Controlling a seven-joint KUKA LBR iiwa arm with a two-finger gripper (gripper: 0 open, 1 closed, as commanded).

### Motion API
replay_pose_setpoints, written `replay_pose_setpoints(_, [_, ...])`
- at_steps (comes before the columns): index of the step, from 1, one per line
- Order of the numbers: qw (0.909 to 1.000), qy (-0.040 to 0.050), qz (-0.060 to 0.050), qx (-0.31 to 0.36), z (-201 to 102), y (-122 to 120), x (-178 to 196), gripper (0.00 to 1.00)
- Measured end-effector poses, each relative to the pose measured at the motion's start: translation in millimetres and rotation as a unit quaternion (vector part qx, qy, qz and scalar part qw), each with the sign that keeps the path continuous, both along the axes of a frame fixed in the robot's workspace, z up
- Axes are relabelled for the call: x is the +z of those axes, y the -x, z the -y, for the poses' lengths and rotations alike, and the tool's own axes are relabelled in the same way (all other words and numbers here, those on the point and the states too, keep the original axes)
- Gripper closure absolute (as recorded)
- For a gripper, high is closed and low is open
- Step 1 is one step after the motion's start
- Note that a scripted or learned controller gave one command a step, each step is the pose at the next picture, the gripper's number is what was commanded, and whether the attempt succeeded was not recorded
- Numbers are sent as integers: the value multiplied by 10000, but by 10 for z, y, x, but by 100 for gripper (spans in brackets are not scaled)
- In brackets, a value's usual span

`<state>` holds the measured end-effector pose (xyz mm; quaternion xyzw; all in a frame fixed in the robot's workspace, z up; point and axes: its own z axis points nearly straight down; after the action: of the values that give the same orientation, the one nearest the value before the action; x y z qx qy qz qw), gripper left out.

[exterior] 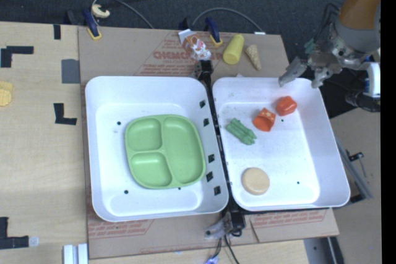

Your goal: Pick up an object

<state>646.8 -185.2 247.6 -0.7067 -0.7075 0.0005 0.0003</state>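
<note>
The right bin [309, 191] holds two red pieces, one rounder [286, 106] and one more angular [265, 120], a green ridged piece [241, 132] and a tan round disc [255, 181]. My gripper [304, 76] hangs over the bin's far right corner, just up and right of the rounder red piece. Its two fingers [289, 73] are spread apart and nothing is between them. The arm's orange band [360, 4] rises toward the top right.
The left bin [105, 102] carries a green divided plate [164, 150]. Behind the bins on the cardboard lie a yellow cylinder [233, 49], a tan cone [254, 57] and a small wrapped item [195, 44]. Cables run across the dark floor at the back.
</note>
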Motion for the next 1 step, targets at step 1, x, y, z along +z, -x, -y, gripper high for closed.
replay_pose_setpoints(1, [10000, -8, -21, -3, -254, 275, -959, 0])
